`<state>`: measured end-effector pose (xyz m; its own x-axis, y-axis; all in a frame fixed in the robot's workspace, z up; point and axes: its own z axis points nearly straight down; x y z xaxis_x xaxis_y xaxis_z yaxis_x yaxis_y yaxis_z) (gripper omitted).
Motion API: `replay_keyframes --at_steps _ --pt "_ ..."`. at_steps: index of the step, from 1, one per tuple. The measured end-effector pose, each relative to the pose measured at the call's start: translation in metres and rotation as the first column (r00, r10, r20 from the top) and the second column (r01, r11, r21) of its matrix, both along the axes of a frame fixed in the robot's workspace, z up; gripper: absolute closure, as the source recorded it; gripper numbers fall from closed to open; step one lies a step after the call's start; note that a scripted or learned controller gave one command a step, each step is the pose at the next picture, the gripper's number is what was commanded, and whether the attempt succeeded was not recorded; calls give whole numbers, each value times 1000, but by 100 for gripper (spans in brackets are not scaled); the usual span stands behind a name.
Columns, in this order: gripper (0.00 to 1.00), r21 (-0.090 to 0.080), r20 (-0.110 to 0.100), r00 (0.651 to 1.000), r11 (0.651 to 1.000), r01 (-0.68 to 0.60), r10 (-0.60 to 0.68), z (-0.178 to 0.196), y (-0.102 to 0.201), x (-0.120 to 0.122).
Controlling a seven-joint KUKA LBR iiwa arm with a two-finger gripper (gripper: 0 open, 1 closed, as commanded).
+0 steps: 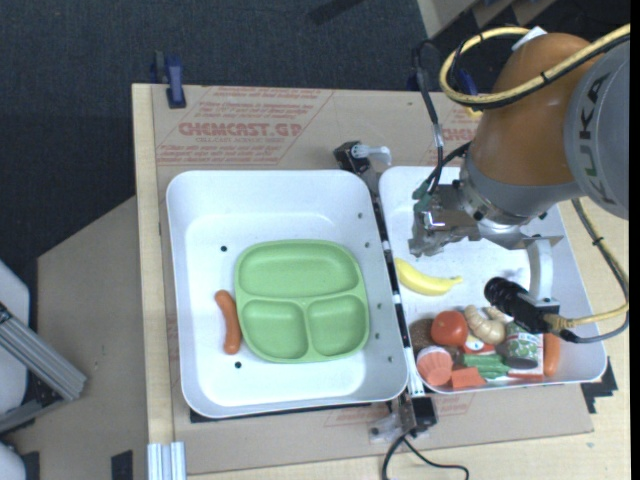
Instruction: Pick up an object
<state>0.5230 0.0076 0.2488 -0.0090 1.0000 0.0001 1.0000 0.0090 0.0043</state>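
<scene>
Orange-banded arm (pixel 530 118) hides right bin's (pixel 575 268) far half.

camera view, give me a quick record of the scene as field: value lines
left bin: holds a green divided plate and an orange sausage lying beside the plate's left edge
right bin: holds a banana and a pile of toy foods at the near end
gripper: above the right bin's far part, just beyond the banana
arm: reaches in from the right, over the right bin
held object: none seen
</scene>
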Motion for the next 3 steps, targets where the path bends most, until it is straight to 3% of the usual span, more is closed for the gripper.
replay_keyframes --at_steps 1,2,3 --pt "100 1 -7 1000 1000 3 -3 -44 51 30" --pt "100 8 4 1000 1000 -8 8 39 184 9" --pt "100 -4 7 1000 1000 21 -21 105 59 39"
